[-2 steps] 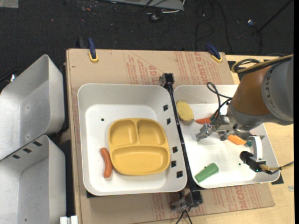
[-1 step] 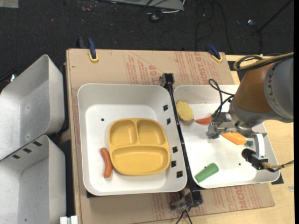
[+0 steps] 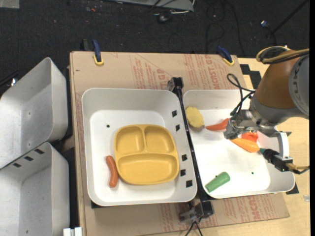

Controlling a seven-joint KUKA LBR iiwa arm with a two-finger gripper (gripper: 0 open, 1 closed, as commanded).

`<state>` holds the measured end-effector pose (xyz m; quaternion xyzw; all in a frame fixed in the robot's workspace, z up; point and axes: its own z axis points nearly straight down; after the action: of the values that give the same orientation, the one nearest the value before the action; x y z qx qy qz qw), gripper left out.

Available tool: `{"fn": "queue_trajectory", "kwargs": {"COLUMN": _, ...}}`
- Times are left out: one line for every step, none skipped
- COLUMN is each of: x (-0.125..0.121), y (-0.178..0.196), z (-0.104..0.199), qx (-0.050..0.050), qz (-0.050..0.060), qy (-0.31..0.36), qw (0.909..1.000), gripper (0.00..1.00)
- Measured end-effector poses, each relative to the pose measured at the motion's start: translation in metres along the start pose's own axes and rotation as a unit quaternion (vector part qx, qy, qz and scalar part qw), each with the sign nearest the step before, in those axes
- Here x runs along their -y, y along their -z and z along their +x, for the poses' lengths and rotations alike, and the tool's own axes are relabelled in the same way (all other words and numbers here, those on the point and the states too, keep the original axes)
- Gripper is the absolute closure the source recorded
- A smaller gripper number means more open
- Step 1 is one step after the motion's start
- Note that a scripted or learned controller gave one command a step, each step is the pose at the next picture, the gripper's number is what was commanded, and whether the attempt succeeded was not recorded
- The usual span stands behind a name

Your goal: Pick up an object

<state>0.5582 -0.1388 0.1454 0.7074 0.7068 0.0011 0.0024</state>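
Camera view
Bench: a brown cardboard-covered board point(image 3: 133, 70) bears two shallow white bins side by side, held along the top edge by two blue-and-yellow clamps point(image 3: 97, 53)
Left bin point(image 3: 96, 112): holds a yellow divided tray point(image 3: 146, 154) with three compartments, lying flat near the middle of the bin
Sausage point(image 3: 112, 171): a reddish-orange sausage lies on the bin floor just beside the tray's left edge, running top to bottom
Right bin point(image 3: 236, 181): holds four small items, all apart from the tray
Yellow piece point(image 3: 195, 117): a rounded pale-yellow item near the bin's left wall, in the upper part
Red-orange piece point(image 3: 216, 127): a slim tapered item just right of the yellow piece, its far end reaching under the gripper
Orange piece point(image 3: 246, 142): a bright orange wedge-like item directly below the gripper, partly covered by it
Green piece point(image 3: 217, 181): a short green cylinder lying tilted near the bin's lower edge, well apart from the others
Arm: the grey arm with its orange band point(image 3: 275, 85) reaches in from the right, over the right bin
Gripper point(image 3: 238, 129): low over the upper right part of the right bin, between the red-orange and orange pieces; whether it is clenched or released cannot be told, nor whether it grasps either piece
Surroundings: two white bins point(image 3: 34, 102) off the board on the left, dark floor with cables above
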Motion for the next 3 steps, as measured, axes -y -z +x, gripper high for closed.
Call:
{"fn": "queue_trajectory", "kwargs": {"x": 0.008, "y": 0.050, "z": 0.003, "qx": 0.000, "qz": 0.000, "qy": 0.001, "qw": 1.0000, "gripper": 1.00}}
{"fn": "queue_trajectory", "kwargs": {"x": 0.006, "y": 0.092, "z": 0.003, "qx": 0.000, "qz": -0.001, "qy": 0.002, "qw": 1.0000, "gripper": 1.00}}
{"fn": "queue_trajectory", "kwargs": {"x": -0.004, "y": 0.098, "z": 0.057, "qx": -0.001, "qz": 0.001, "qy": 0.004, "qw": 1.0000, "gripper": 1.00}}
